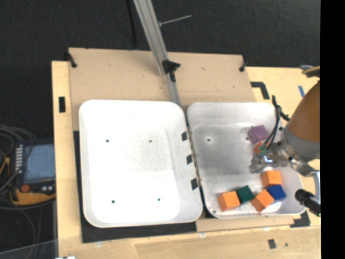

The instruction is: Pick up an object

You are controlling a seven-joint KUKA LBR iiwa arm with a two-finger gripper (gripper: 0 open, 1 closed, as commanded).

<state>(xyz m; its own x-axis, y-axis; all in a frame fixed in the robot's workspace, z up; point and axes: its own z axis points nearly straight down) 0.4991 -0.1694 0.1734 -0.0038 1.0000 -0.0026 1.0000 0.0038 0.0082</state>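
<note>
Camera view, from above at a slant.

Table [156, 74]: flat, pale tan board surface, matte, rectangular, set on dark flooring.

Left bin [86, 144]: shallow white tray, rounded corners, smooth floor with a few small dark dots.

Right bin [226, 112]: same shallow white form, floor scuffed grey toward the middle.

Contents of right bin, all small blocks with flat faces and square edges:
- purple block [258, 132], near the far right side, just beside the claw.
- orange block [271, 177], directly below the claw.
- blue block [276, 192], touching the orange one above it.
- second orange block [263, 199], tilted, beside the blue.
- green block [245, 193], dark.
- third orange block [229, 200], near the front wall.

Claw [264, 158]: metallic, low over the right bin's right side; whether it is wide, narrow or holding anything cannot be told.
</note>
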